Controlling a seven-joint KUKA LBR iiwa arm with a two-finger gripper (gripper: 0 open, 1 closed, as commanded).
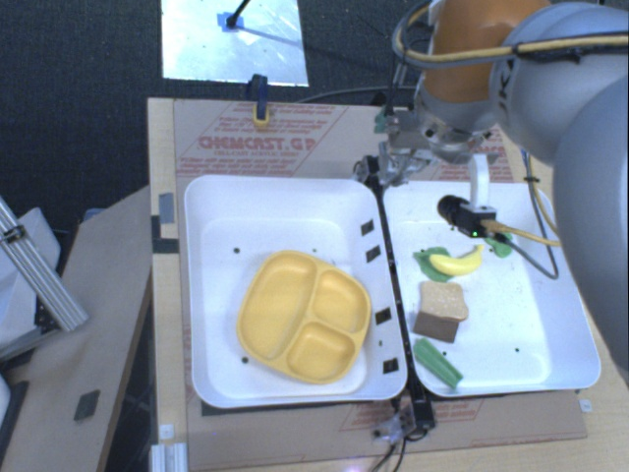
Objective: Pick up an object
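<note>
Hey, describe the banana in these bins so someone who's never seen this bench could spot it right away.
Look in the right-hand white bin, the one without the yellow divided tray. In its upper middle lies the banana, small, curved and yellow, partly on a green leafy piece, just above the slice of bread. It is the only yellow item in that bin.

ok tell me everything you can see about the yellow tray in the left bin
The yellow tray looks like smooth moulded plastic, a rounded shape split into three compartments: one large along its left side and two smaller on the right. All three are bare. It lies flat, right way up, turned at an angle to the bin's walls, in the lower middle of the left bin. It rests on the bin's floor, and its right edge comes close to the wall beside the right bin.
</note>
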